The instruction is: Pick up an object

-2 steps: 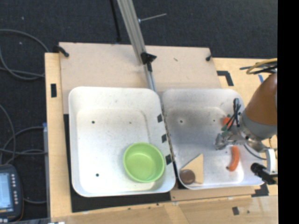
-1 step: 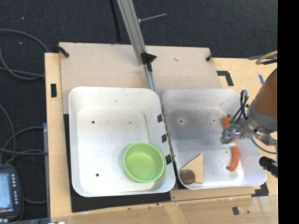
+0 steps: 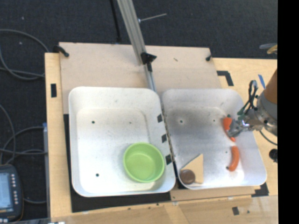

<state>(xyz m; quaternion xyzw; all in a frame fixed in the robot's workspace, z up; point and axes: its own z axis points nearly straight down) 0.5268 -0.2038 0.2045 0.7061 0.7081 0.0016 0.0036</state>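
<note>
Bench (image 3: 117, 64): pale wood surface with a lighter board laid across it, carrying two shallow white bins side by side. Left bin (image 3: 84, 106): holds one lime-green bowl (image 3: 144, 161), upright, near the front right corner, close to the wall it shares with its neighbour. Right bin (image 3: 196, 101): holds four items. First, a tan wedge-shaped piece (image 3: 196, 167) at the front left, its point toward the bin's centre. Second, a small brown round object (image 3: 187, 176) touching the wedge's front left edge. Third, an orange elongated curved item (image 3: 233, 158) lying near the right wall, well apart from the wedge. Fourth, a small orange-red object (image 3: 227, 124) further back along the right side, directly at the tip of the gripper. Arm: grey, entering from the right with an orange band (image 3: 271, 85) above the wrist and dark cables beside it. Gripper (image 3: 236, 127): low over the right bin's right side, touching or just beside the orange-red object; contact and hold too small to tell. Fixtures: a slanted metal rail (image 3: 133, 27) running from the top down to the gap between the bins; a dark handheld screen unit (image 3: 9, 190) at the lower left edge. Writing, brands, labels: none legible anywhere.
</note>
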